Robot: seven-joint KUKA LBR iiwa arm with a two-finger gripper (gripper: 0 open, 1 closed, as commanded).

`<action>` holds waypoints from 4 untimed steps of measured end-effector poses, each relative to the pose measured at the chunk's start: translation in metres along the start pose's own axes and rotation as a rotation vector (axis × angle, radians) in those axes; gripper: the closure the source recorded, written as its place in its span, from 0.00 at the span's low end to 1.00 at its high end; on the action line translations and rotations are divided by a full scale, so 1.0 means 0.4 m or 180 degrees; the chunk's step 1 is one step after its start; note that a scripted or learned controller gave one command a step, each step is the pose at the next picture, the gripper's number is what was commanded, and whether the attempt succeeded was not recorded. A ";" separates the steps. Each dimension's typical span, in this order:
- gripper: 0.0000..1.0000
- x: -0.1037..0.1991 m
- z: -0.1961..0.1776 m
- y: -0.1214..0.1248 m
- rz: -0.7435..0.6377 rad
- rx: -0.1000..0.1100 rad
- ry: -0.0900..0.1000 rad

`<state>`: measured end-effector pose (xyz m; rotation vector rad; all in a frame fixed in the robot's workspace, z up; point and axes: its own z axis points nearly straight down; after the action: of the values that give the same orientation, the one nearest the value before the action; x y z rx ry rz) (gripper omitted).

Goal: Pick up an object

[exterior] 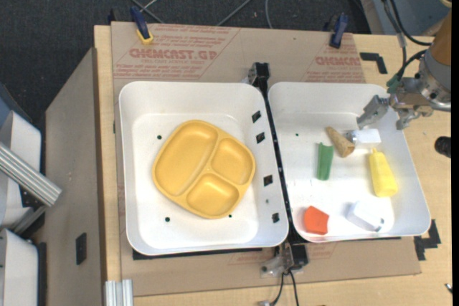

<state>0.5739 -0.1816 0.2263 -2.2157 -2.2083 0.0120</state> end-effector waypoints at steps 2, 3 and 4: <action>0.00 0.016 0.132 0.008 -0.0013 -0.0033 -0.0006; 0.00 0.002 0.245 -0.004 -0.0010 -0.0032 -0.0006; 0.00 0.006 0.354 0.002 -0.0013 -0.0048 0.0002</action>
<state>0.5724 -0.1786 0.0848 -2.2184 -2.2200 -0.0053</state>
